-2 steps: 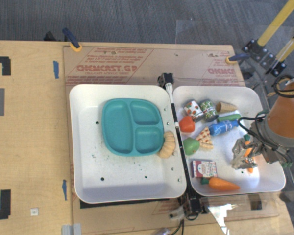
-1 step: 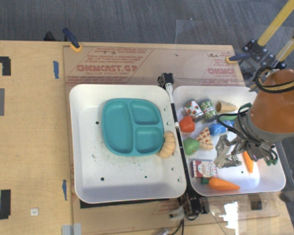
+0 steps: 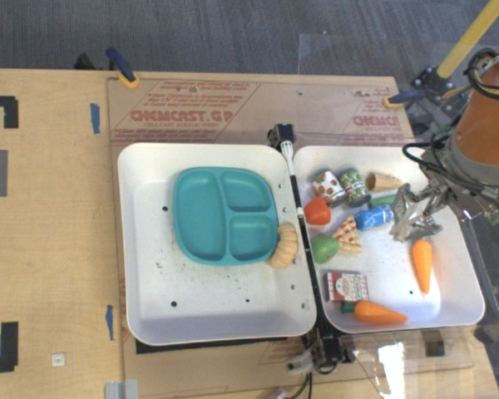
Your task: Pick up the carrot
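Note:
Two orange carrots lie in the right bin (image 3: 470, 306). One carrot (image 3: 422, 265) lies lengthwise near the bin's right side. The other carrot (image 3: 379, 312) lies crosswise at the bin's front edge. My gripper (image 3: 413, 216) hangs open over the right bin, just behind the top end of the lengthwise carrot, with nothing between its fingers. The arm with its orange band (image 3: 485, 127) reaches in from the right.
Left of the gripper sit a blue bottle (image 3: 373, 218), a pizza slice (image 3: 348, 233), a tomato (image 3: 318, 212), a green pepper (image 3: 324, 246), two cans (image 3: 339, 185), a cone (image 3: 382, 181) and a red box (image 3: 347, 287). The left bin (image 3: 150, 289) holds a teal divided plate (image 3: 224, 214) and a croissant (image 3: 284, 246).

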